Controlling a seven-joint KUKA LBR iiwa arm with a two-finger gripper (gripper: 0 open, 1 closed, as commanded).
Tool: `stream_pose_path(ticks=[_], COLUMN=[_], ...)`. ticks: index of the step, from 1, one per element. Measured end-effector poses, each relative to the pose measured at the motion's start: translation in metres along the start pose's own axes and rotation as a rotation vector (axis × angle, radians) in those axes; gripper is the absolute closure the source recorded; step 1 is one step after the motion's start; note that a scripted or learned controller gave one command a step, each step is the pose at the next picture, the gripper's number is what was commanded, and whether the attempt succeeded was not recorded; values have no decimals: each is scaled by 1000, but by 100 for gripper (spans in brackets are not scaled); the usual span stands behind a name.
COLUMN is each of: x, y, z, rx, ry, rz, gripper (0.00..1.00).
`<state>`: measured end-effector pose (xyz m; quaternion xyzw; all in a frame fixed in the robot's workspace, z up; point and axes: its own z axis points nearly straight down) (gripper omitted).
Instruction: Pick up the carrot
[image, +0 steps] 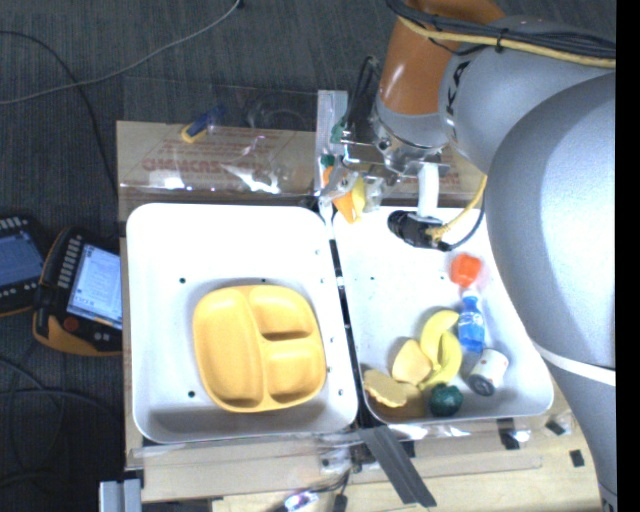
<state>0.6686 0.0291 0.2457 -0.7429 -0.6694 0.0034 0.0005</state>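
My gripper (347, 196) hangs over the far end of the wall between the two white bins. A small orange-yellow piece, the carrot (348, 205), shows between its fingers, lifted a little above the rim. The grey arm with its orange band reaches in from the upper right and hides the right bin's far corner.
A yellow divided plate (262, 345) lies in the left bin (160, 260). In the right bin (380, 290), near the front, sit a banana (445, 345), a pale yellow wedge (408, 362), a tan slice (385, 388), a dark green ball (446, 400), a blue bottle (471, 325), a white cylinder (487, 370) and a red-orange lump (466, 268).
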Motion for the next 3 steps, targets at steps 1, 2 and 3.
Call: stream_pose_path(ticks=[1, 2, 3], x=[50, 35, 79], y=[-16, -4, -8], z=[17, 37, 14], rx=[1, 1, -3], ry=[-1, -2, 2], rz=[-30, -201, -814], gripper=[100, 100, 100])
